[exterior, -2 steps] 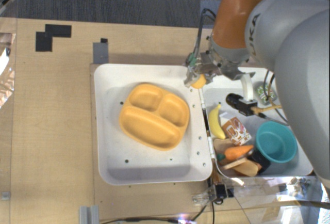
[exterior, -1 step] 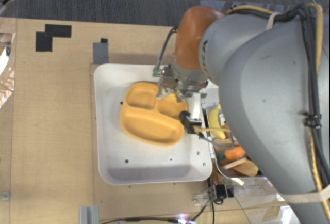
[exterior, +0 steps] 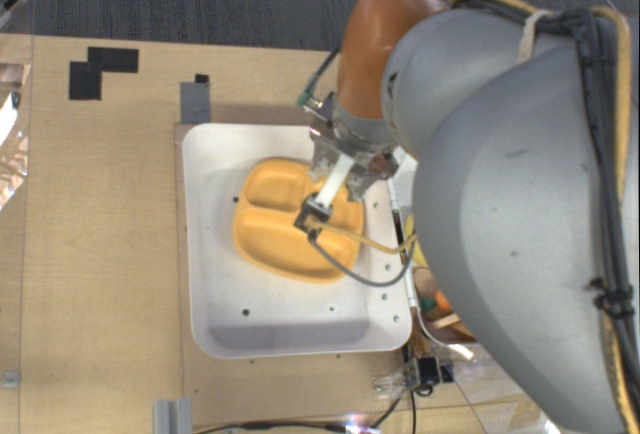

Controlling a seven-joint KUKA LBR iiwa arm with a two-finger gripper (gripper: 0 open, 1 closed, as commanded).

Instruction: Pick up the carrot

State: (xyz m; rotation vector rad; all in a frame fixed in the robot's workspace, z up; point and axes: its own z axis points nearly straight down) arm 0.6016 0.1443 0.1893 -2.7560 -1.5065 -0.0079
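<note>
Checking in from the remote station. The gripper (exterior: 348,172) is hanging low over the white bin (exterior: 205,262), near the bin's back right corner. From this angle I honestly can't tell whether it's open or closed, because the wrist and the orange band (exterior: 385,32) above it block that part.

Directly below the gripper, and spreading away from it toward the view's left and front, is a big glossy yellow lump (exterior: 272,227). It has two rounded lobes with a crease between them. It sits roughly mid-bin, and I can't tell if the gripper touches it.

What I take to be the carrot (exterior: 434,301) is just an orange sliver poking out from under the grey arm (exterior: 520,222). It's nowhere near the gripper: it's off to the gripper's front right, past the right wall of this bin and well apart from the yellow lump. Most of it is hidden, so I can't say how it lies.

Far out on the gripper's left, on the wooden bench (exterior: 100,272), there's a black L-shaped patch (exterior: 100,72) and a small grey block (exterior: 195,102) at the bin's back left corner.
</note>
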